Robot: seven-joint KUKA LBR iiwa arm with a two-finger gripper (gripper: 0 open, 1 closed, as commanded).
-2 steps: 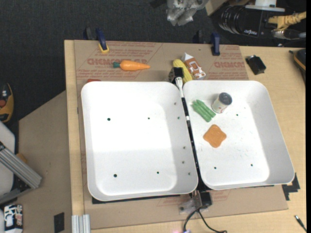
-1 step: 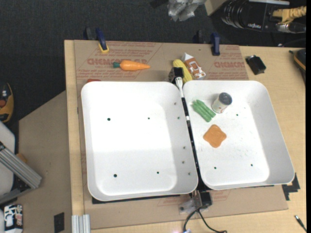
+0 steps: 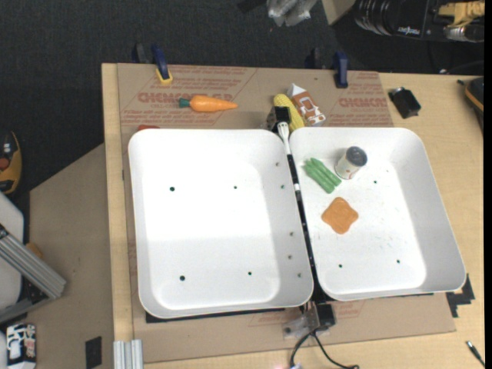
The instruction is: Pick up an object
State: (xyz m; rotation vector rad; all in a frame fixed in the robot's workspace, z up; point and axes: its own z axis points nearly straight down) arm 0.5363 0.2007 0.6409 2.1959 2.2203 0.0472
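In the right bin lie three things: a green ridged piece, a small grey-topped can just to its right, and a flat orange piece below them. My gripper hangs high at the view's top edge, beyond the bench's far side and well away from both bins. It is a blurry silvery shape with nothing visibly in it.
The left bin sits beside the right one. Behind the bins on the cardboard lie a toy carrot, a yellow corn-like piece and an orange-and-white packet. Blue clamps hold the far edge. A black block rests at the right.
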